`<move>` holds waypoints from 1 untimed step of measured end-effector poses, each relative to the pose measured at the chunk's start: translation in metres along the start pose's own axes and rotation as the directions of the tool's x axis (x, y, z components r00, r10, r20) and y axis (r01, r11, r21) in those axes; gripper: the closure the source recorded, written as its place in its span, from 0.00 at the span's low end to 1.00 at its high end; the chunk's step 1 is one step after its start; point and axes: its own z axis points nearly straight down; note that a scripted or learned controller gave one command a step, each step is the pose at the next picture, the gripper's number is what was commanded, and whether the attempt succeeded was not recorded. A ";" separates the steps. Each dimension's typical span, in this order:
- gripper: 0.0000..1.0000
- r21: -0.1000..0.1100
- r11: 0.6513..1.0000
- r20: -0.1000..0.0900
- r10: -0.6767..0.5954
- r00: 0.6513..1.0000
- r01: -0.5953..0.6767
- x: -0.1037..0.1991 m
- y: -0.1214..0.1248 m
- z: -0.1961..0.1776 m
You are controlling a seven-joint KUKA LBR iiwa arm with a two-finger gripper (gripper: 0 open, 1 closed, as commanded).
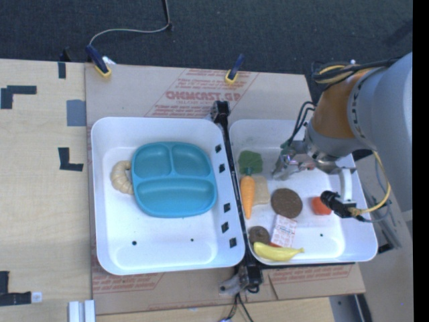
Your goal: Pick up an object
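Bench (40, 200), pale wood, carries a cardboard sheet (201, 96) with red print, partly covered by both bins; two yellow-and-blue clamps (100, 62) pin its far edge.

KUKA arm (375, 113), grey with an orange band, enters from the right and is cut off by the frame edge; its bulk hides the right bin's far right corner.

Left bin (161, 253), white and shallow, holds a blue divided plate (174, 180) with three compartments. A beige ring-shaped item (121, 177) lies against the plate's left edge, partly hidden beneath it, so its kind is unclear.

Right bin (335, 243), white, holds the candidate objects. A toy carrot (247, 194) lies lengthwise near the left wall, with a green block (251, 161) just beyond its top. A brown round disc (287, 202) sits mid-bin. A small printed packet (284, 232) lies near the disc, its text too small to read. A yellow banana (276, 251) rests along the near wall, touching a small dark round item (259, 234), hard to identify. An orange-red object (321, 206) is partly hidden behind a black fitting on the arm.

Gripper (287, 165) hangs low over the right bin, between green block and disc. Its metal fingers blur together; whether they stand apart or together cannot be told, and nothing is visibly between them.
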 end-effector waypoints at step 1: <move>0.00 0.000 1.000 0.000 0.000 1.000 0.000 0.000 0.000 0.000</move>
